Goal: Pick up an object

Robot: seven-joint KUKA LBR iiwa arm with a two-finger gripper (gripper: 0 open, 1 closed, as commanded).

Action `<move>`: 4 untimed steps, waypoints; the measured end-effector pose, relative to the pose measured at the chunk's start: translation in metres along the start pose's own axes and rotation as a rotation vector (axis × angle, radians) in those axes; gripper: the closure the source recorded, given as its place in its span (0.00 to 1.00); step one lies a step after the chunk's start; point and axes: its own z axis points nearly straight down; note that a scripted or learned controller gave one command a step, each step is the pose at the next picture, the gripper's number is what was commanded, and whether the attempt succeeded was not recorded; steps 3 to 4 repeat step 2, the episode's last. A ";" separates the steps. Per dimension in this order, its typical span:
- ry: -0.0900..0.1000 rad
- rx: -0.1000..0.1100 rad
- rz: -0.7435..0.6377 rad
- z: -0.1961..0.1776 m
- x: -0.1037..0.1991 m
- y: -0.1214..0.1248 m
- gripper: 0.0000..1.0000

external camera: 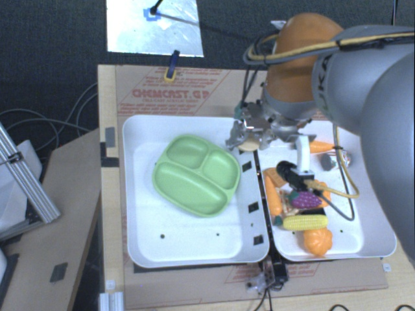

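My gripper (248, 135) hangs over the far end of the wall between the two bins. A small tan piece (248, 146) shows right below it; whether it is held cannot be made out. The right bin (363, 232) holds toy food: an orange carrot (274, 201) along its left wall, purple grapes (306, 200), a yellow corn cob (305, 223), an orange fruit (317, 240) near the front, and another orange piece (321, 146) at the back. The left bin (139, 238) holds a green divided plate (196, 174).
The grey arm with its orange band (301, 50) covers the back right of the bench. A blue and yellow marker (172, 67) lies on the cardboard behind the bins. A metal frame (26, 180) stands at the far left.
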 end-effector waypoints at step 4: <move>0.000 0.001 0.006 0.001 0.037 -0.011 1.00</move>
